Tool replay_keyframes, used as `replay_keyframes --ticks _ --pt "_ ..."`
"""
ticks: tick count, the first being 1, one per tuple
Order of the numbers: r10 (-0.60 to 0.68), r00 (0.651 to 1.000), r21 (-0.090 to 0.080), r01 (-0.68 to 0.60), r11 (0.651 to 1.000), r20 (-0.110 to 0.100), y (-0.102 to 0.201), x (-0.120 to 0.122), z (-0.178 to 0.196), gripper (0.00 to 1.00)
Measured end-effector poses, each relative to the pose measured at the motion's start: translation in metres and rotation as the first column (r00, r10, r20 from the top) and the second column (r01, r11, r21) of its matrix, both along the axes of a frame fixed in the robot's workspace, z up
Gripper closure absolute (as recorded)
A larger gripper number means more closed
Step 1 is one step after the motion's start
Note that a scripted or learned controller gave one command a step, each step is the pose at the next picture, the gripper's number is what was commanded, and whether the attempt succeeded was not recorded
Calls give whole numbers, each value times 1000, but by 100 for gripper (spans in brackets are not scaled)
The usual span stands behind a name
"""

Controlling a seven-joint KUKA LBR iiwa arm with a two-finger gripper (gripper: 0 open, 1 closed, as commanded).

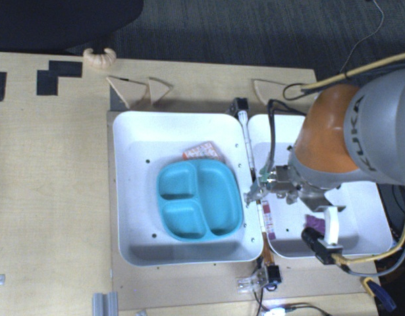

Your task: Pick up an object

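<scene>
A blue divided plate (201,199) lies in the left bin (133,176), filling its middle. A small red and white packet (201,151) rests just behind the plate, partly tucked under its far rim. My gripper (258,191) hangs low at the wall between the two bins, just right of the plate's right edge. The arm's wrist covers much of the right bin (363,242). A small purple object (313,222) lies in the right bin beside the wrist, partly hidden by it.
The grey arm with its orange band (330,133) spans the right bin from the right. A thin stick-like piece (244,131) lies along the divider at the back, and another with red marks (267,219) lies near the front. Bare wooden bench (51,196) extends left.
</scene>
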State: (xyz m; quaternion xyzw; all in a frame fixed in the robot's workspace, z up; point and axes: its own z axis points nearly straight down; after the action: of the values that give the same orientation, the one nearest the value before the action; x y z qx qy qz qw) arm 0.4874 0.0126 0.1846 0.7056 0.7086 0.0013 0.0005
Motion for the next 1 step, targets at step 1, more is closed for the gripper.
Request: replay_keyframes --ticks 1 --pt "0 1000 0 0 1000 0 0 0 0 0"
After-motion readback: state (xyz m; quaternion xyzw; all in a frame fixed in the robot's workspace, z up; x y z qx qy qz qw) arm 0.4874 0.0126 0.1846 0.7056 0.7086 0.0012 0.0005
